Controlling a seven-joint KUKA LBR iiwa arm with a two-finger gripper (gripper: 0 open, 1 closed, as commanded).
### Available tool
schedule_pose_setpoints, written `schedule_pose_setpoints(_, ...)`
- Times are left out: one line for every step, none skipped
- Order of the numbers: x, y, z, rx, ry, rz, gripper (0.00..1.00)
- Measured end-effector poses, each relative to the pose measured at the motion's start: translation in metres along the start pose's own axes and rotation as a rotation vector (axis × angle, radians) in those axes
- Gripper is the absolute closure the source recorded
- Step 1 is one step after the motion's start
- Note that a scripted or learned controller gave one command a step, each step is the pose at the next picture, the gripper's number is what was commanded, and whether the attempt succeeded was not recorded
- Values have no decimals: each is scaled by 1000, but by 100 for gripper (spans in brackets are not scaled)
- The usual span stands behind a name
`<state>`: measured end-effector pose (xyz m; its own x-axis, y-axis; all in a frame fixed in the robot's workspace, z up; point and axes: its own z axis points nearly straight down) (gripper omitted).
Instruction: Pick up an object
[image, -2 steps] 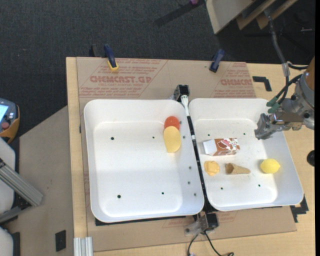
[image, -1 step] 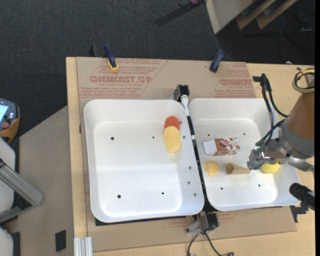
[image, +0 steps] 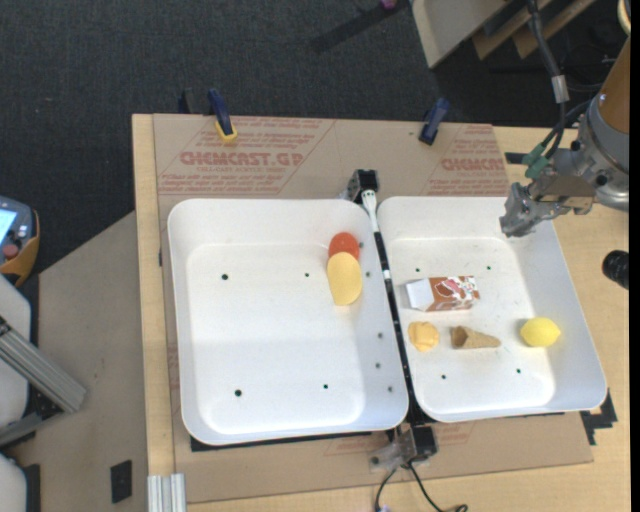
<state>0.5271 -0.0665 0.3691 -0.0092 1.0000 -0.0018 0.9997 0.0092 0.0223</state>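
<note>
Gripper (image: 520, 222) sits at the upper right of the frame, over the far right corner of the right bin (image: 575, 310), arm coming in from the right edge. Can't tell its grip state from this angle — nothing visible in it. Right bin contents: a red-and-white packet (image: 443, 292) near the middle, an orange-yellow lump (image: 424, 336) just below it toward the bin's left side, a tan cone-shaped piece (image: 474, 338) just right of that lump, and a yellow round object (image: 540, 332) further right near the bin's right wall. All four lie on the bin floor, well apart from the gripper, which is up near the top rim. Left bin (image: 200, 330): a yellow oblong object (image: 345, 279) against the upper right part of the bin, touching a red-orange object (image: 343, 244) just above it — both close to the divider between the bins. Both bins rest on a cardboard sheet (image: 290, 150) with red printing; a blue clamp (image: 221, 115) at its top left edge, another clamp (image: 434, 119) at top centre-right.
</note>
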Motion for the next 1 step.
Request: schedule_pose_setpoints(-47,-55,121,37,3,17,100)
